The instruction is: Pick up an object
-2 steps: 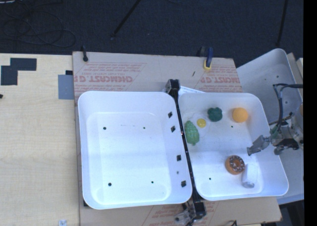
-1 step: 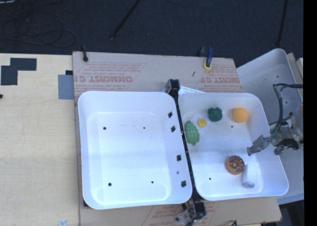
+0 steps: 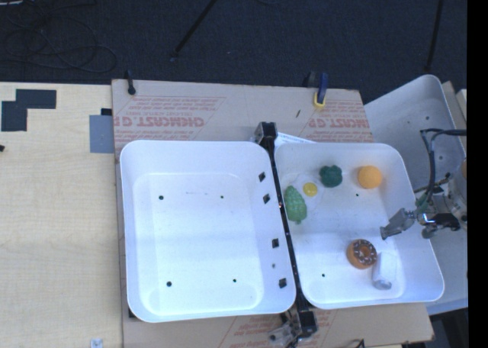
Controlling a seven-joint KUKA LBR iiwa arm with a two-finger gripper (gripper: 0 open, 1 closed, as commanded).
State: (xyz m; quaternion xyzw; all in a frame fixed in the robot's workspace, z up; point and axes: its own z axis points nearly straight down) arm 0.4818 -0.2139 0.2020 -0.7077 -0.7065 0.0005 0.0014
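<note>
Here:
- The gripper [image 3: 396,226] sits at the right bin's [image 3: 412,293] right edge; grip unclear.
- A donut [image 3: 361,253], orange ball [image 3: 369,177] and green toys [image 3: 296,205] lie in that bin.

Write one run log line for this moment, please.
gripper: over right bin edge | held: nothing seen | nearest: donut | left bin: untouched

- Even overhead light, fairly bright on the bench; the floor beyond stays dark.
- The white bins [image 3: 198,163] look slightly washed out, with soft shadows along their inner walls.
- Overall softness; small details blurred.
</note>
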